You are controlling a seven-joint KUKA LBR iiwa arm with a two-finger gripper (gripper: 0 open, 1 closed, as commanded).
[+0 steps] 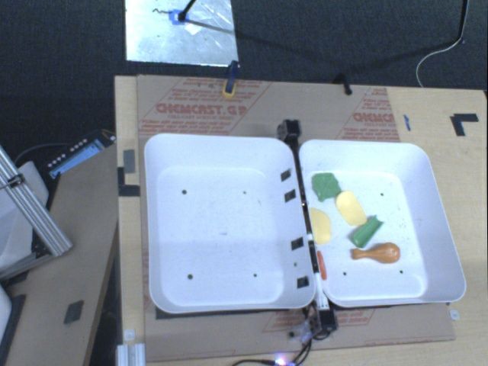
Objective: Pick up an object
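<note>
Near edge: the two bins are sitting side by side on the cardboard-covered bench (252,101), the left bin (156,280) nearest the viewer's left, the right bin (446,273) beside it.
Nearest item: a small red-orange piece (322,264) is lying against the right bin's inner wall, by the divider.
Next back: a brown drumstick-shaped toy (377,253) is resting flat on the right bin's floor, its thick end pointing right.
Middle of the cluster: a dark green piece (366,231) is lying tilted just behind the drumstick, and a pale yellow disc (320,226) is sitting near the divider.
Farther: a yellow oval (351,207) is lying just beside the green piece, with a green leafy shape (325,185) behind it.
Far side: a shiny foil sheet (181,20) is lying on the dark floor beyond the bench.
Gripper's hold: cannot tell; nothing here is showing what it is doing.
Progress: every candidate object is lying in the right bin, so, as I am judging it, the pick is not yet done.
Left to do: reaching down, closing on one item, and lifting it clear.
</note>
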